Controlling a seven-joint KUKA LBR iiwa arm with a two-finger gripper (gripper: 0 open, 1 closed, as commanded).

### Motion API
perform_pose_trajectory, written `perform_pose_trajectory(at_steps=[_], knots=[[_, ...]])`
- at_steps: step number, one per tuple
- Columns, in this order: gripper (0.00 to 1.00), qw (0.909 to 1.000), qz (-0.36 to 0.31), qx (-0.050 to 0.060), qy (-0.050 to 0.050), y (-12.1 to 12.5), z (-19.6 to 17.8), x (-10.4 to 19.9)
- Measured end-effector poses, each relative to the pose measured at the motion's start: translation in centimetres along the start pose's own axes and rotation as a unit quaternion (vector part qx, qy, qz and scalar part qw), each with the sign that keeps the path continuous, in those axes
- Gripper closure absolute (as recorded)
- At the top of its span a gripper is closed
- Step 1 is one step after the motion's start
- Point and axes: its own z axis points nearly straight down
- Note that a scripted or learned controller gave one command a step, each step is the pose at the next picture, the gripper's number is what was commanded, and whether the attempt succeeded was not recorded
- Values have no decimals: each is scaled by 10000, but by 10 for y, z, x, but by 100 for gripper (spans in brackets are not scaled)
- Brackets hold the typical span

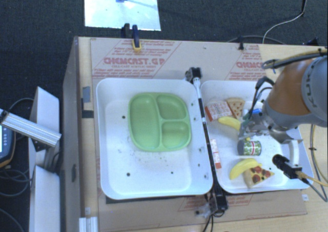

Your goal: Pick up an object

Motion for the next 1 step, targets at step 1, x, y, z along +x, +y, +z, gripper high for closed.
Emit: perform_pose_trajectory(at_steps=[1], knots=[[100,10000,-13,-3,5,27,-91,84]])
